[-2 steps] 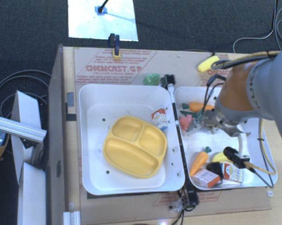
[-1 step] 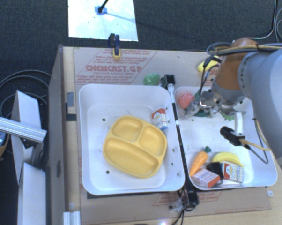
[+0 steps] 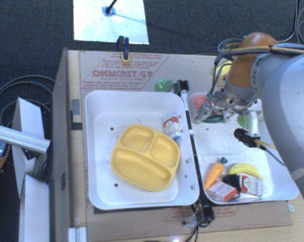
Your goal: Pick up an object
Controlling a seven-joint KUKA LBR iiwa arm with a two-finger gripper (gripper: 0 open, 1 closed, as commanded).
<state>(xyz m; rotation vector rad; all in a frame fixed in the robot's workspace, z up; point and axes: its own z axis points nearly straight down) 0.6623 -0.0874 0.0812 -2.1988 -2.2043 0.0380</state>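
Note:
My gripper (image 3: 213, 110) hangs low over the far left corner of the right bin (image 3: 281, 178). A pink-red round item (image 3: 199, 103) lies just left of it, and a dark green item (image 3: 210, 118) sits right under it. The arm's wrist hides how the gripper meets them. Near the front of that bin lie an orange carrot (image 3: 214, 173), a yellow banana (image 3: 245, 169), a red and white carton (image 3: 222, 191) and a second carton (image 3: 250, 185). A light green item (image 3: 244, 120) sits to the right of the gripper.
The left bin (image 3: 99, 150) holds a yellow divided plate (image 3: 145, 157) and a small printed carton (image 3: 172, 127) by its right wall. A green object (image 3: 163, 85) lies on the cardboard behind the bins. A ridge (image 3: 191, 135) separates the two bins.

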